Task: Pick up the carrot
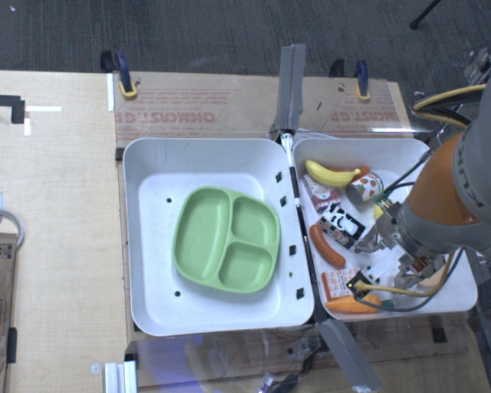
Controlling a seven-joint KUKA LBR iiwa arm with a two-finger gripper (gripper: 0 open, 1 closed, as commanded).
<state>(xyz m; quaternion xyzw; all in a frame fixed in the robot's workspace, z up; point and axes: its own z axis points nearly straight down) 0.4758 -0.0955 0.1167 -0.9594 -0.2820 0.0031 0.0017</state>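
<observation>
Carrot at front rim of right bin, wrist low above it

Lies as a smooth orange taper, the carrot [356, 305], along the front wall of the right bin [462, 297], just beside a small red-and-white packet [337, 283] of glossy wrapping. Crossed at its right end by a looping yellow cable [409, 289] and a black connector. Hangs close over that corner, the gripper [413, 264], a cluster of dull metal parts below the arm [454, 195] with its grey shell and broad orange band. Cannot tell how far the pincer stands open, nor whether anything sits in it: tangled with cable and seen from above.

Elsewhere in the same bin: curved yellow banana [331, 173] with a red tip near the back wall; beside it a small round can [365, 188] with a printed label; a boxy black-and-white item [344, 223] in the middle; a rounded reddish-brown sausage [327, 246] lying at a slant, just left of the gripper.

Holds a matte pale-green plate [227, 240] with rounded corners and three moulded compartments, the left bin [147, 219], shallow, white and smooth-walled. Runs behind both bins a strip of brown printed cardboard [262, 105], pinned by blue-and-yellow clamps [124, 80], on a pale wood-grain bench [53, 211].
</observation>
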